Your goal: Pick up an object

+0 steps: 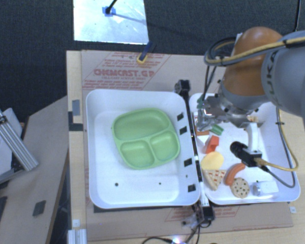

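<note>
My gripper (207,122) reaches down into the right bin (284,187) near its left wall, under the orange band of the arm. Just below it lie a small green piece (216,130) and an orange-red block (211,143). Further toward the front sit a yellow lemon-like piece (212,161), a pizza slice (213,178), a red sausage-like piece (234,170) and a brown cookie (240,187). Nothing is visibly held.
The left bin (99,187) holds a green divided plate (146,139). A black divider with clips (190,136) runs between the bins. A black cable fitting (245,154) with a yellow cable hangs over the right bin. A small white piece (264,188) lies near the front right.
</note>
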`<state>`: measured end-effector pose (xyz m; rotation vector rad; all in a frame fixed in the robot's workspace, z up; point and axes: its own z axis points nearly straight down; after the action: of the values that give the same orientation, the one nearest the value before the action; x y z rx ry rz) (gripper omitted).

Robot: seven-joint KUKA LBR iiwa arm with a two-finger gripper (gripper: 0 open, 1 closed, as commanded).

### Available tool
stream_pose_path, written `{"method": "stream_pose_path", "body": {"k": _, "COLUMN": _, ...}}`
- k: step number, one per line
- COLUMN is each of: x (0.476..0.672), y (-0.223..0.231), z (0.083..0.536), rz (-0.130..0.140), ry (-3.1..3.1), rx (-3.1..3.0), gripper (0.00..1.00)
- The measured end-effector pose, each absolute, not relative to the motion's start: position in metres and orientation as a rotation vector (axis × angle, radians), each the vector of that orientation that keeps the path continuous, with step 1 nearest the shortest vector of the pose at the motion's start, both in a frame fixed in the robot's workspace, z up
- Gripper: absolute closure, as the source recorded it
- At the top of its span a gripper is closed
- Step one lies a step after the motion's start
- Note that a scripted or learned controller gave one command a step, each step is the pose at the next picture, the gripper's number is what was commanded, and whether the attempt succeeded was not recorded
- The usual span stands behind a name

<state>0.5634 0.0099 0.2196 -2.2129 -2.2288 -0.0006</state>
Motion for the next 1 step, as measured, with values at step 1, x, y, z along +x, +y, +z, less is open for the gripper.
{"method": "stream_pose_path", "body": {"k": 1, "x": 0.5578, "y": 0.0091, "z": 0.2345, "rz": -0.003, "ry": -2.228, "rx": -2.216, "gripper": 1.00}}
